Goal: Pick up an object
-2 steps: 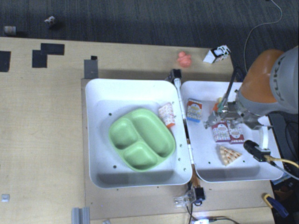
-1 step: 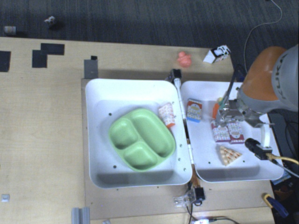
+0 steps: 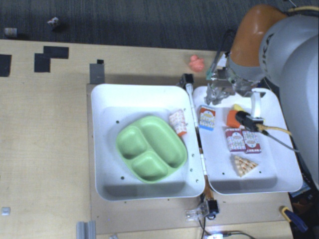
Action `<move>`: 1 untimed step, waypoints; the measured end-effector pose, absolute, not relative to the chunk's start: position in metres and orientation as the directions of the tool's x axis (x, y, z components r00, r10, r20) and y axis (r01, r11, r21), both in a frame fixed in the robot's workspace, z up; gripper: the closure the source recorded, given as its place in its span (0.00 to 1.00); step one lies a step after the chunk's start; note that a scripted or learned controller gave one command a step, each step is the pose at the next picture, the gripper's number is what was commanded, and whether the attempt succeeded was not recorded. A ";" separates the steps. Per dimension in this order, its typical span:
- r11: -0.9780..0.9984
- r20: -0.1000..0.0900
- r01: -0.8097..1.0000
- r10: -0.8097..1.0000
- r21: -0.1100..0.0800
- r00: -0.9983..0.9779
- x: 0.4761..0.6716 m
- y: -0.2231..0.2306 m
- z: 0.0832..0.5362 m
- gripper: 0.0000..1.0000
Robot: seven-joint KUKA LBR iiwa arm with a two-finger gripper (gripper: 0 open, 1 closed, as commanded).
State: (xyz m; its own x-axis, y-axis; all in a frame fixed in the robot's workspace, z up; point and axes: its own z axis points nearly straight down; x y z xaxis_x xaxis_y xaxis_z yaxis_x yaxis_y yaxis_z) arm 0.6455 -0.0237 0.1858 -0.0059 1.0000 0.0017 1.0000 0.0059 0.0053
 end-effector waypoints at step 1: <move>0.006 0.000 1.000 1.000 0.003 -0.006 0.645 -0.025 0.185 0.00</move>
